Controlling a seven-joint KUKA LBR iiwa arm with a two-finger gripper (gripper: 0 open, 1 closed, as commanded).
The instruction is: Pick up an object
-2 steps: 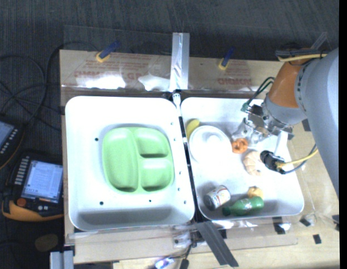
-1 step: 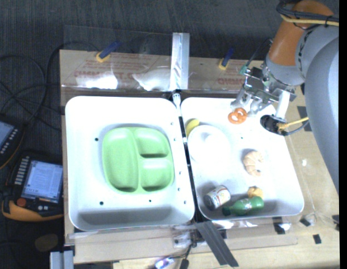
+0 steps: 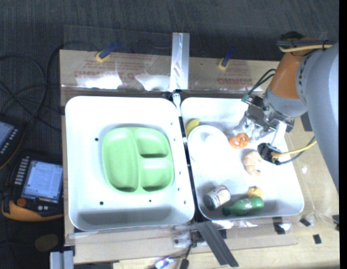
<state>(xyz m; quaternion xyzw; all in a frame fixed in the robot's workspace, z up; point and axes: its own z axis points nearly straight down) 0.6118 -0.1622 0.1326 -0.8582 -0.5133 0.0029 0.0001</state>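
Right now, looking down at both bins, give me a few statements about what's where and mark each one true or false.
1. The green divided tray lies in the left bin. True.
2. The green bottle lies beside the tray in the left bin. False: it lies in the right bin, near its front edge.
3. The can lies just left of the green bottle. True.
4. The orange ring sits on the green tray. False: it sits in the right bin, near the gripper.
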